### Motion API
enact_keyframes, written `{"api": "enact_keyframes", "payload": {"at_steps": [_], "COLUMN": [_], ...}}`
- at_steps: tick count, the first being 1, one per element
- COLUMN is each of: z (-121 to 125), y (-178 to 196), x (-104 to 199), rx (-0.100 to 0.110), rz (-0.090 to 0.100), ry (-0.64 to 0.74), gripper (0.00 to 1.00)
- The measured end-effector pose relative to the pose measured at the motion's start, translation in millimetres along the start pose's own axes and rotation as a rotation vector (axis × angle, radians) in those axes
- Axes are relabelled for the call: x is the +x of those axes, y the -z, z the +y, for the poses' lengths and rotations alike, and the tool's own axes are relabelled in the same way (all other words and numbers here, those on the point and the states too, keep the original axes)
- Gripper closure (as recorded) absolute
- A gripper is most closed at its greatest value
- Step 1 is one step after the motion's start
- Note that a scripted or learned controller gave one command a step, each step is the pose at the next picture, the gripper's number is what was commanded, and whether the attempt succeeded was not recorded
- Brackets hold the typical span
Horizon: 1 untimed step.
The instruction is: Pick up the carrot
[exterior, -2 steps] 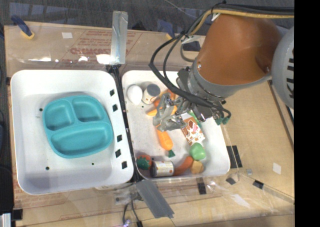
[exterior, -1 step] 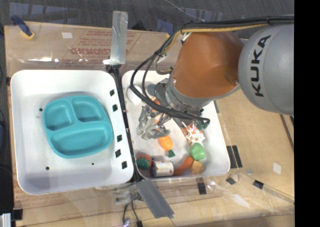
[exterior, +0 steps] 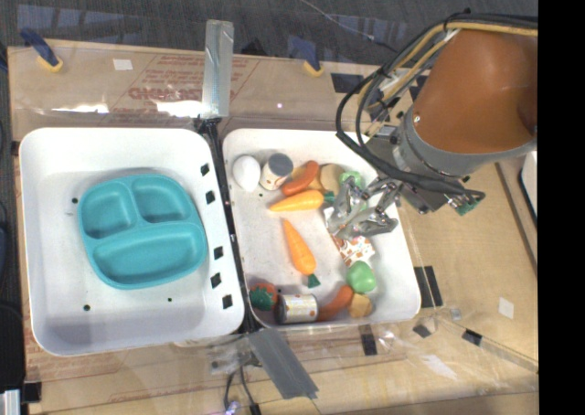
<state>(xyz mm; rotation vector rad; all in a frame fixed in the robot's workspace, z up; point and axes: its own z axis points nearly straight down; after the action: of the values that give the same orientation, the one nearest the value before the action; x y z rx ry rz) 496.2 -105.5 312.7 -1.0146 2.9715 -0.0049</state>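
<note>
Left bin: teal divided plate. Right bin: carrot lying mid-bin, leaf end toward the front, among mixed toy food. Fingers: low over the right side, beside the carrot; opening cannot be told.

My grey arm with its orange band runs off the picture's right edge, and its bulk hides the right-hand white bin's far right corner. My metal two-finger gripper sits low over the clutter by that bin's right wall, covering the small red-and-white item beneath it; I cannot tell what that item is.
</note>
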Motion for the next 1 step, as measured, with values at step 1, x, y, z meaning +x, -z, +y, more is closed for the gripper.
{"api": "enact_keyframes", "payload": {"at_steps": [1], "z": [63.3], "y": [45.5], "x": [-44.7], "rx": [-0.001], "rz": [-0.002], "ry": [0.150], "gripper": [1.00]}}
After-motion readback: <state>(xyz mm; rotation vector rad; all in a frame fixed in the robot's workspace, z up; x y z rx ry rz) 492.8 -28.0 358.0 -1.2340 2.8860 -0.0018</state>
